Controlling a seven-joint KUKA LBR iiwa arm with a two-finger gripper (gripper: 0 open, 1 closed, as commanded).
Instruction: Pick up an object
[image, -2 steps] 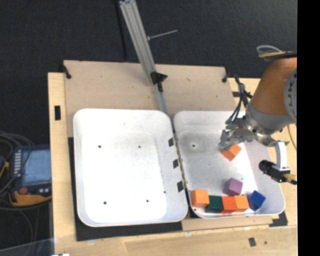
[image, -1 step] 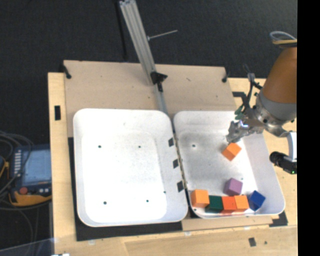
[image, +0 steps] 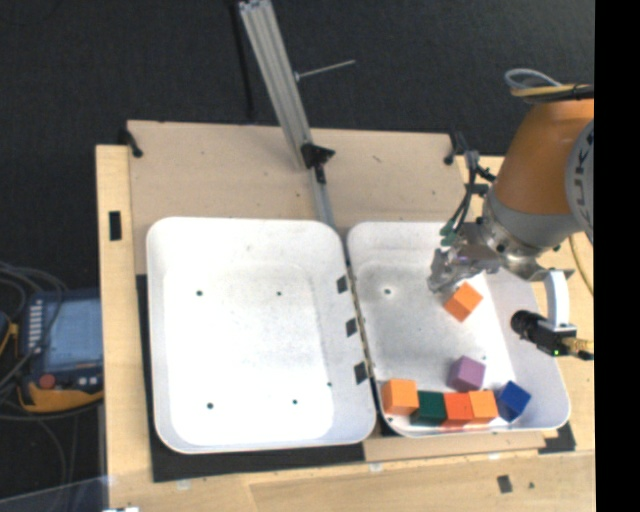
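Just below hand (image: 452, 272), tilted orange block (image: 462, 301), touching

The counter (image: 115, 330) is a light wooden surface. Directly on it rest a tan board (image: 250, 170) (rear portion) and two shallow white bins, left bin (image: 180, 420) and right bin (image: 400, 240), touching side by side.

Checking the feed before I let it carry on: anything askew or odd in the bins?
One thing: an orange block sits tilted, corner-down, right at the gripper in the right bin; whether it is gripped, I cannot tell. The other blocks huddle along that bin's near wall, the purple block just behind them. Nothing looks spilled or damaged.
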